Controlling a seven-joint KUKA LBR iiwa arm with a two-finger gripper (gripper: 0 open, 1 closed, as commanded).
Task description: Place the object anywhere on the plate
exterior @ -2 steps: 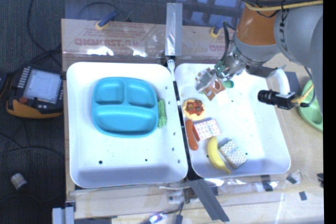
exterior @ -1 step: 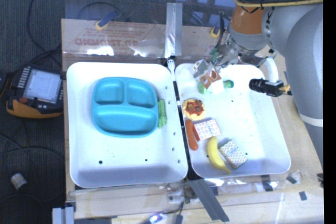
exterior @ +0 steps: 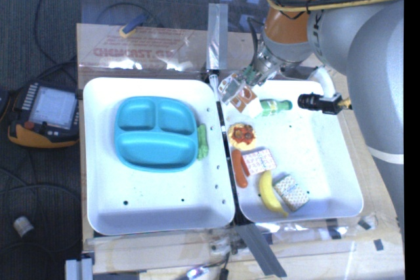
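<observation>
There are two white bins (exterior: 98,206), one blue plate (exterior: 156,133), one banana (exterior: 268,193), one green bottle (exterior: 274,105) and one little pizza (exterior: 242,134).

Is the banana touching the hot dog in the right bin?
Apart. The camera view shows bare white bin floor between the banana and the hot dog, with the hot dog lying up and to the left of the banana.

Tool (exterior: 239,90) low, arm bent leftward
</observation>
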